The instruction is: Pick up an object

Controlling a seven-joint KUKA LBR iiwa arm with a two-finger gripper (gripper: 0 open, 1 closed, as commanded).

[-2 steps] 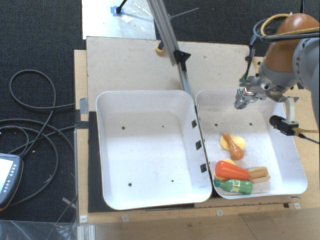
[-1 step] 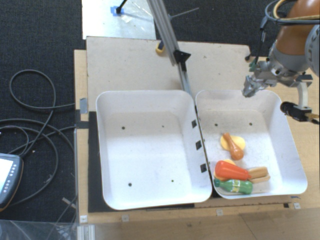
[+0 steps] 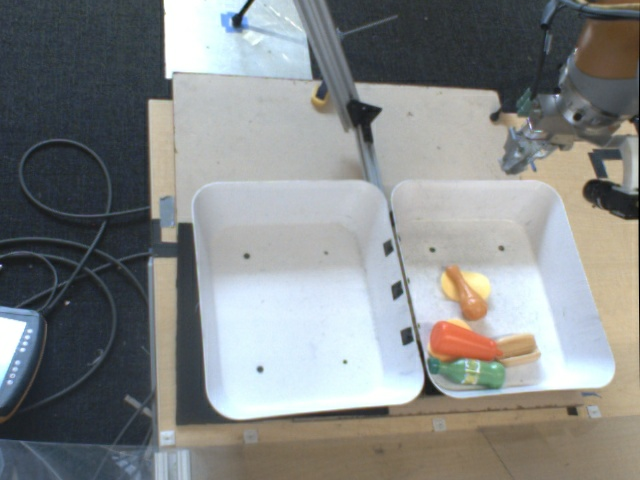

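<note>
the arm (image 3: 600, 48) comes in at the upper right, and its jaws (image 3: 520, 158) hang just past the far rim of the right bin (image 3: 560, 228), above the bench (image 3: 430, 138) rather than over the bin's floor. they are too small and blurred to make out, so i cannot tell whether they are spread or closed, and nothing can be seen between them.

all the objects lie well below the jaws and a little to their left in the view, gathered in the near part of the right bin. closest to the jaws is an orange drumstick-shaped toy (image 3: 465, 291) resting on a yellow disc (image 3: 478, 286). further from the jaws, a red-orange carrot (image 3: 463, 343) lies across the near left corner, with a hot dog bun (image 3: 518, 347) touching its right end. a green bottle (image 3: 468, 372) lies on its side just beyond the carrot, against the bin's near wall, the farthest thing from the jaws.

the left bin (image 3: 215, 268) sits far to the left of the jaws, side by side with the right one. a slanted metal pole (image 3: 335, 58) crosses the bench up and to the left of the jaws.
</note>
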